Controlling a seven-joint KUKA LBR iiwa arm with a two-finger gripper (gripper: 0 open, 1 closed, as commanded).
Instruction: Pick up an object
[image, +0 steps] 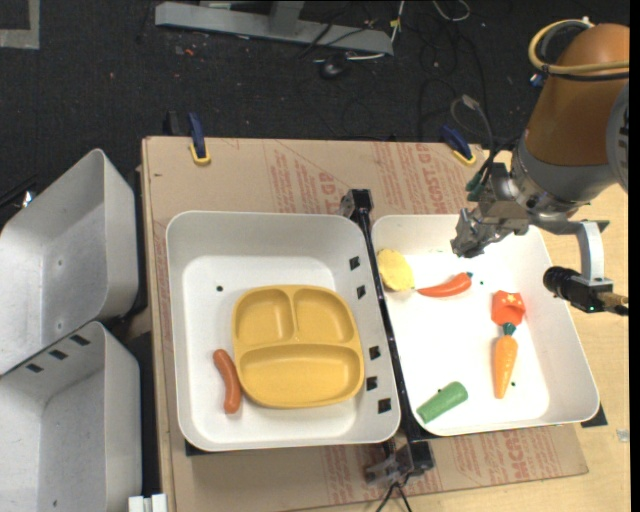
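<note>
Left bin (190, 300) holds a yellow tray (297, 345) and a sausage (228, 380). Right bin (570, 390) has lemon (395, 270), chili (445, 286), red pepper (507, 306), carrot (504, 364), cucumber (442, 401). End effector (468, 246) hovers just above-right of the chili; its opening can't be made out.

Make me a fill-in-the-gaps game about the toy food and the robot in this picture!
1. The yellow plastic divided plate lies in the ____ white bin.
2. The brown toy sausage lies just ____ of that plate in the picture.
3. The orange toy carrot and the green toy cucumber lie in the ____ white bin.
4. The robot's hand hangs above the right bin's far edge, close to the long red toy ____.

Missing words: left; left; right; chilli pepper
</note>
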